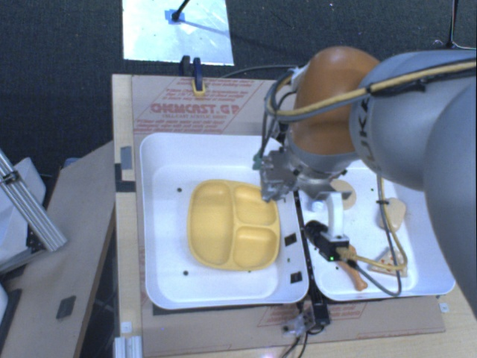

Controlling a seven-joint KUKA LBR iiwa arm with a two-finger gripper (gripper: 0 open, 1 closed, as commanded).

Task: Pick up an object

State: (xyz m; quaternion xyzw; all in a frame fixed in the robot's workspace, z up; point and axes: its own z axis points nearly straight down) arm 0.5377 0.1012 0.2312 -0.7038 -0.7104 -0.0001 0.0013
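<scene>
Arm (417,125) comes in from the right and covers most of the right bin (421,274). Its wrist hangs over the divider between the two bins on the worktop (123,110). The left bin (171,162) has one item: a yellow three-compartment plate (231,226), flat, open side up, roughly central. The jaws sit low at the plate's upper-right rim, touching it or just above. The wrist blocks the view, so I can't tell if they're apart, together or clamped on the rim. I'd take the plate as the target; it's on the bin floor, not lifted.

The right bin holds small stuff: a pale wooden piece (393,213), a tan disc (343,187) half hidden by the wrist, and an orange stick (356,274) near the front.

Risks, my read:
- A thin, sloped rim gives little bite, so the plate could slip out as the lift starts.
- Gripping one corner of a wide, flat plate puts the load off-centre, so it could pivot and drop, or drag on the bin wall.
- The jaws may come down on top of the rim instead of astride it, which would only push the plate.
- The plate's right edge is close to the divider, leaving little clearance on that side.
</scene>
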